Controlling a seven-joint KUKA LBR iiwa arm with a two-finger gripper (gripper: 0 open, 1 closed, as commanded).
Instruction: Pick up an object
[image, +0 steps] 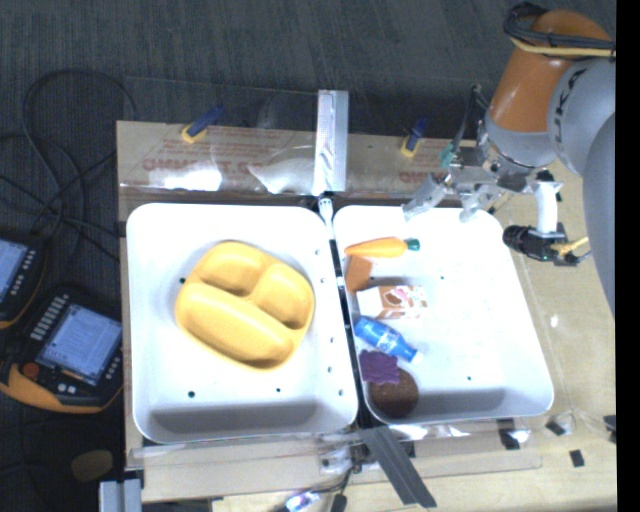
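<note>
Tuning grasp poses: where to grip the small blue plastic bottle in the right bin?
Probably mid-body on the small blue plastic bottle, coming straight down with fingers across its width. It lies flat, angled, with a purple object touching its lower end and the bin wall close on the left.

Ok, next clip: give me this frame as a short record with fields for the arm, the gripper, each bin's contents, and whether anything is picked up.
arm: reaches in from the right, above the far edge of the right bin
gripper: over the right bin's far rim, nothing visible between its fingers
left bin: one large yellow bread-shaped toy
right bin, left side: carrot, small white packet, blue bottle, purple piece, dark brown ball
picked up: nothing yet
</note>
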